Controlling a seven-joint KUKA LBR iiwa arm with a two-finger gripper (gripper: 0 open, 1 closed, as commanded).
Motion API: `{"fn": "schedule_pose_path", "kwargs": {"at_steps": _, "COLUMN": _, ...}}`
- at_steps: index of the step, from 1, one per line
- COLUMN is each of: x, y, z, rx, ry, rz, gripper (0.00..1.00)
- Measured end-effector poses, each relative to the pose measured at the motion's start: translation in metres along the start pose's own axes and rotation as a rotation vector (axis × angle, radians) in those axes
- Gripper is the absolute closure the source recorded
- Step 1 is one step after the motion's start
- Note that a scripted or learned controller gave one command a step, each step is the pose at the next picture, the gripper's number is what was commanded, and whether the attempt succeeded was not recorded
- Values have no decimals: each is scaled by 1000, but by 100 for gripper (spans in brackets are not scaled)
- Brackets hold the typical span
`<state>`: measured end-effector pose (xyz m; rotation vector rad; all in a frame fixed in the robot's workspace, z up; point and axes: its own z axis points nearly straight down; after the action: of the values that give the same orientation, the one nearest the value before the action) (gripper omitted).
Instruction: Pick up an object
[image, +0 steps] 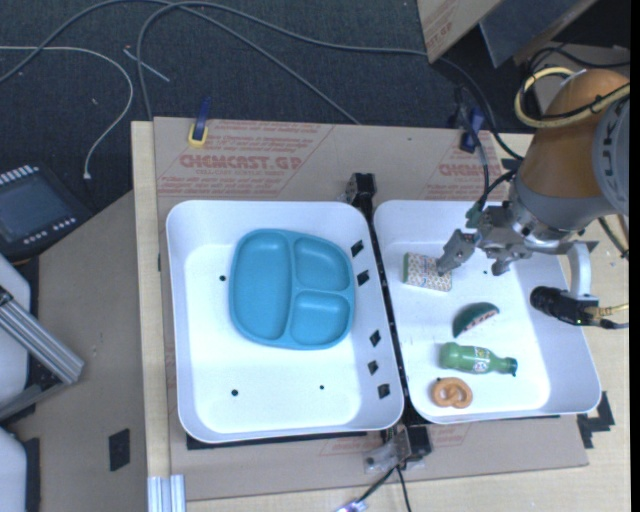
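My gripper (477, 258) hangs over the back of the right bin (560, 395), open, with nothing between its fingers. Its left fingertip (453, 256) is just beside the right edge of a small speckled green-and-white square block (427, 272). Nearer the front lie a watermelon slice (476, 318), a green bottle (476, 359) on its side with a blue cap, and an orange pretzel (452, 393).
The left bin (200, 330) holds a blue divided plate (292, 288). A row of black clips runs along the divider (378, 300) between the bins. The arm comes in over the right bin's back right corner.
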<state>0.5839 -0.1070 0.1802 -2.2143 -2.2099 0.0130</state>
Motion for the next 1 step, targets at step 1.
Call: {"fn": "schedule_pose_path", "kwargs": {"at_steps": 1, "x": 0, "y": 3, "z": -7, "rx": -14, "ry": -2, "rz": -3, "gripper": 0}}
